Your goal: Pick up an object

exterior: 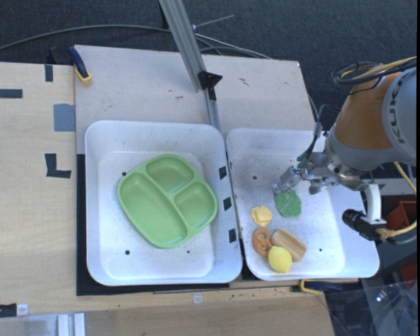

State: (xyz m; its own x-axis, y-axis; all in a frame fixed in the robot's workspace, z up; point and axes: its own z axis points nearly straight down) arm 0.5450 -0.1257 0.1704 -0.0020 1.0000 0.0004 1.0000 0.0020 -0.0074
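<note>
The right bin [350, 257] holds several toy foods. A green leafy piece [288, 204] lies near its middle. Toward the front lie a small yellow piece [262, 215], an orange ring [261, 241], a tan block [289, 242] and a yellow lemon [280, 260]. My gripper [300, 183] hangs just behind and above the green piece, reaching in from the right. It is open, with nothing between its fingers. I cannot tell whether it touches the green piece.
The left bin [98, 187] holds a green divided plate [168, 200]. A grey metal pole [185, 33] slants across the back and ends at the wall between the bins. Cables trail over the dark floor behind the bench.
</note>
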